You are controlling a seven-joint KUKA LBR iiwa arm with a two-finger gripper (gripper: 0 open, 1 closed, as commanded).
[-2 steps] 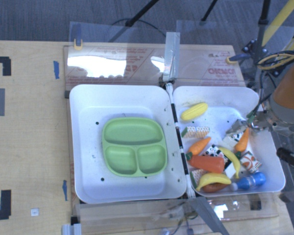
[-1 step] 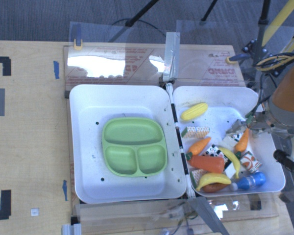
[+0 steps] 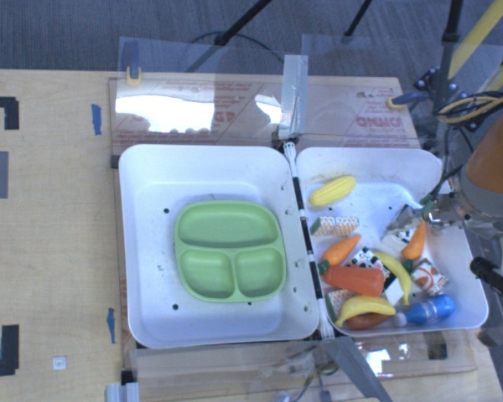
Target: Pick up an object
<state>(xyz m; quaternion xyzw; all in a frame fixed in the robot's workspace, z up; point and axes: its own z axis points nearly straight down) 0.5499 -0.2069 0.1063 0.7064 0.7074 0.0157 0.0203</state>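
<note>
the tool [image 3: 419, 210] sat low at the right bin's [image 3: 377, 162] right side, just above a small carrot [image 3: 416, 239]; whether it was apart or together could not be told. crowded beside that carrot lay a yellow banana [image 3: 396, 272], a red pepper-like piece [image 3: 356, 280], a larger carrot [image 3: 339, 249], another banana [image 3: 365, 309] and a blue bottle [image 3: 427, 311], mostly touching one another. an ear of corn [image 3: 332, 190] lay apart near the far wall, with bare white floor around it. the left bin [image 3: 142, 224] held a green divided tray [image 3: 230, 251], well clear of its rim. the wooden worktop [image 3: 50, 224] stretched to the left.
</note>
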